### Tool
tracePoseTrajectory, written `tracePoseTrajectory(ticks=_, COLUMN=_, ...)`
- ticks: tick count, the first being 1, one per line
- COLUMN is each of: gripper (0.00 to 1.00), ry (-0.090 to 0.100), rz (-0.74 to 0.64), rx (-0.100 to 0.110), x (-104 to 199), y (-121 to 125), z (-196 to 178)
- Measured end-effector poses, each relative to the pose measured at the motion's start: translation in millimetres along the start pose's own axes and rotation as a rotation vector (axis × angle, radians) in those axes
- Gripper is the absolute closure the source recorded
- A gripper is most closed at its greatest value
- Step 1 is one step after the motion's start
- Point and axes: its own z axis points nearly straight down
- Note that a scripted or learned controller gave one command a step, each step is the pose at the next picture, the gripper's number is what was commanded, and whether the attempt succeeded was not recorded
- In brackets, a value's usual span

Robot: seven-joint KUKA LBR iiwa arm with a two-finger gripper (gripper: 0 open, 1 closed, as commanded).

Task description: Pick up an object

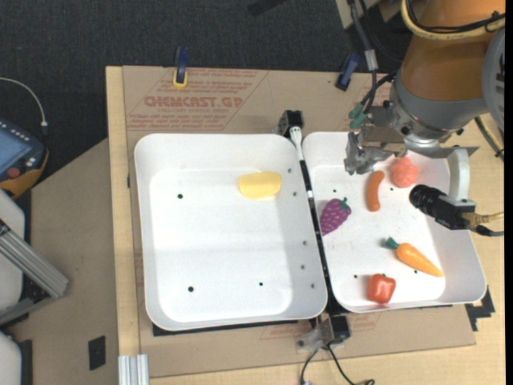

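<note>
The arm leans in over the right bin, its orange band bright above the grey wrist, and the gripper hangs low over the bin's far left corner, just beside the black divider where the two bins meet. From here I cannot tell whether the claw is parted or closed; nothing shows between its tips. Taking the gripper as the mark: an orange sausage lies just below and to its right, nearly under it, and a pink ball sits a little further right, partly tucked under the wrist. A purple bunch of grapes rests below the gripper, close to the divider. Further down and right lies a carrot with a green top, and nearer the bin's front edge a red pepper. Well off to the gripper's left, in the left bin, a yellow lemon-like piece sits alone.
</note>
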Motion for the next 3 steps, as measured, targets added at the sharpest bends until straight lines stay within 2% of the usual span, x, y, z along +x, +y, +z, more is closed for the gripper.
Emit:
tracePoseTrajectory(ticks=1, gripper=1.00, ry=0.002, rz=0.003, rx=0.014, x=-13.9, y=-67.0, z=18.0)
tracePoseTrajectory(ticks=2, gripper=1.00, ry=0.002, rz=0.001, rx=0.015, x=-16.8, y=-65.3, z=71.8)
tracePoseTrajectory(ticks=3, gripper=1.00, ry=0.001, rz=0.004, rx=0.016, x=-51.8, y=-66.6, z=136.3)
